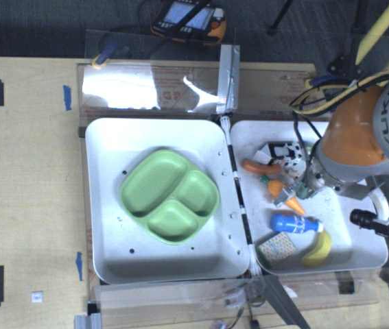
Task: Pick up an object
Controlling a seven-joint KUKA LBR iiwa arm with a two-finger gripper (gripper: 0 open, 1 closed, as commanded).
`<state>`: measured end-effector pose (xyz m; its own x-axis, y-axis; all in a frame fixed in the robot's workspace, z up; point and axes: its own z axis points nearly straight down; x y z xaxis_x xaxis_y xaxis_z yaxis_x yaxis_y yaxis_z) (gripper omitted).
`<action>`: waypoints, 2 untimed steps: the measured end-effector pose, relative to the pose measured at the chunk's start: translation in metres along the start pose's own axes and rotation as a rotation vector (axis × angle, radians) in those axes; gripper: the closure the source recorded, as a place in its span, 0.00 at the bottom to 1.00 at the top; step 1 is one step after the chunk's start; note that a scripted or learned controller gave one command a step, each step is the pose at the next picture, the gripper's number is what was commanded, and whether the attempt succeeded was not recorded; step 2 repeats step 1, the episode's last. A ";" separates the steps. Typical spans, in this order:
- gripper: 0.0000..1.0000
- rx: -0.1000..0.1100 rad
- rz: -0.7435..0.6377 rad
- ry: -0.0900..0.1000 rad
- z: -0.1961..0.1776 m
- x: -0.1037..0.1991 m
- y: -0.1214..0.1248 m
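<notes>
Objects for picking lie in the right bin: an orange carrot-like toy at the middle, a second orange piece toward the far left, a blue bottle just near of the carrot, a yellow banana at the near side, and a flat mesh-patterned pad beside the banana. The left bin holds a green divided plate. The pincer hangs low over the middle cluster, just above the carrot; the wrist hides its tips, so I cannot tell its spread. Nothing looks gripped yet. To do this step well, I would settle straight down on one piece only, centred across its narrow width, keeping clear of the bottle, which would likely roll if nudged, then close firmly before lifting.
</notes>
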<state>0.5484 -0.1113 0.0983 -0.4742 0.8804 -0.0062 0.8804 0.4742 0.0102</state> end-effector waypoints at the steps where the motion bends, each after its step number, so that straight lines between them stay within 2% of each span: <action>1: 1.00 0.009 0.063 0.005 -0.086 0.041 0.055; 2: 1.00 0.009 0.063 0.005 -0.086 0.041 0.055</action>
